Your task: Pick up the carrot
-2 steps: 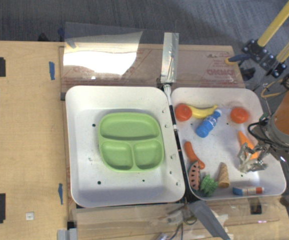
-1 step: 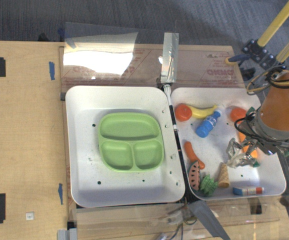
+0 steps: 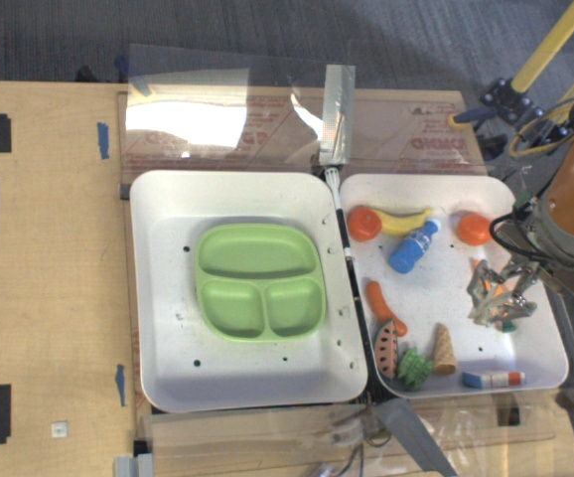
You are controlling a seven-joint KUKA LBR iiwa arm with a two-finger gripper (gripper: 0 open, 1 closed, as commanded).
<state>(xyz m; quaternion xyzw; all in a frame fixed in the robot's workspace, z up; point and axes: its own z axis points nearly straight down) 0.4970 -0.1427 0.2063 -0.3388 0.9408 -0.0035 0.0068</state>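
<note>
Green divided plate (image 3: pixel 259 293) in left bin (image 3: pixel 158 286), carrot (image 3: pixel 385 311) – right bin (image 3: pixel 550 366)

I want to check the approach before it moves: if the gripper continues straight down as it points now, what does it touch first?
Probably the bare floor of the right bin near its right edge. The gripper hangs far right of the carrot, though depth is hard to judge.

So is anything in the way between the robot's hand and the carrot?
Nothing visible. The gripper sits low at the right bin's right side; the carrot lies near its left wall, with bare white floor between them.
</note>
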